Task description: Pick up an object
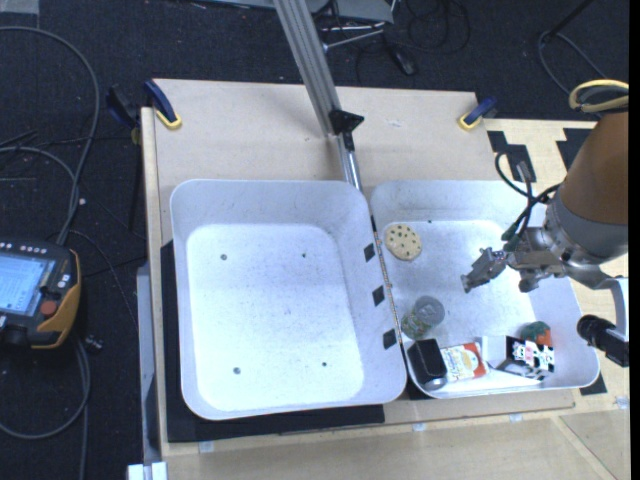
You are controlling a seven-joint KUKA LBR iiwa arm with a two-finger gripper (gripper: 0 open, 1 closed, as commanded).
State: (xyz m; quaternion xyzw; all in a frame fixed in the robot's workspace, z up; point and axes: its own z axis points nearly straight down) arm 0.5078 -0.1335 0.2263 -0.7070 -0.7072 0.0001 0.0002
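While no single object is marked out for picking, several small items lie in the right bin [480, 200]. A round tan cookie-like disc with dark spots [403, 241] rests near the bin's upper left corner. Below it, near the left wall, sits a small grey translucent round piece [427, 313]. Along the bottom edge lie three more things: a black block [429, 360] at the left, a red and white packet [463, 360] just beside it, and a black and white patterned item with a touch of green and orange [532, 352] at the right.

Above the middle of this bin hangs the gripper [484, 270], reaching in from the right on the grey arm [590, 230] with its orange band. It hovers between the spotted disc and the bottom row, touching none of them. Nothing sits between its fingers; whether they are spread or closed cannot be told from this angle.

Beside it, the left bin [200, 208] shares a touching edge. Both rest on a pale wooden bench [250, 118]. A handheld controller with a lit screen [35, 293] lies on the dark floor at far left.
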